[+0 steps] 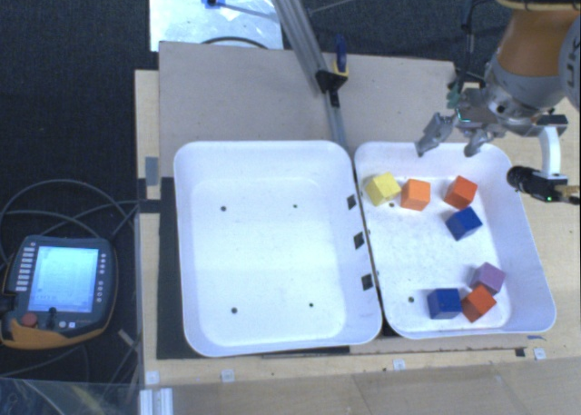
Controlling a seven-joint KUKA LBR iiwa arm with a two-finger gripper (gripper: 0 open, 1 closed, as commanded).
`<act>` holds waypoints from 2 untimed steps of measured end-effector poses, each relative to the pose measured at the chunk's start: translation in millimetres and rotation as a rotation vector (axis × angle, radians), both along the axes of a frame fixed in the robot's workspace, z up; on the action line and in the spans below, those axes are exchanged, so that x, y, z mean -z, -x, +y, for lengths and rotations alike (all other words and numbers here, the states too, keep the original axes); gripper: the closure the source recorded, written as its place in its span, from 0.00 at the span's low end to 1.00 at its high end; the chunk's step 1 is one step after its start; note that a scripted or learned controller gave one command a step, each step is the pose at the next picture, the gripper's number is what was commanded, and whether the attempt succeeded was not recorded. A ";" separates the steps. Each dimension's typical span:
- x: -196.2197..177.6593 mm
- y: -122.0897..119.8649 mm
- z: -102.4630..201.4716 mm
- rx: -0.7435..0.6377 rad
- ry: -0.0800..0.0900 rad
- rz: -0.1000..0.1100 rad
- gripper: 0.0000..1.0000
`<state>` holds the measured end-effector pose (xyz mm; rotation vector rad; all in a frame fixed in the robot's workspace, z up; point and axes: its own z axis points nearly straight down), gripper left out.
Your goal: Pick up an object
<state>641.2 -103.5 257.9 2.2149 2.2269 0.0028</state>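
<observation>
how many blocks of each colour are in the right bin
yellow block: 1
orange blocks: 3
blue blocks: 2
purple block: 1
total: 7, all in the right bin

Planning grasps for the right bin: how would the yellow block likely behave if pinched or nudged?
The yellow block looks like a rigid cube, so it would probably keep its shape and slide rather than roll. It lies by the bin wall and near an orange block, so a nudge might jam it there.
</observation>
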 end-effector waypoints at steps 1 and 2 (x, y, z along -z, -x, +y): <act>0.0 0.0 0.0 0.000 0.000 0.000 0.00; 42.4 4.5 -2.2 0.003 0.001 0.003 0.00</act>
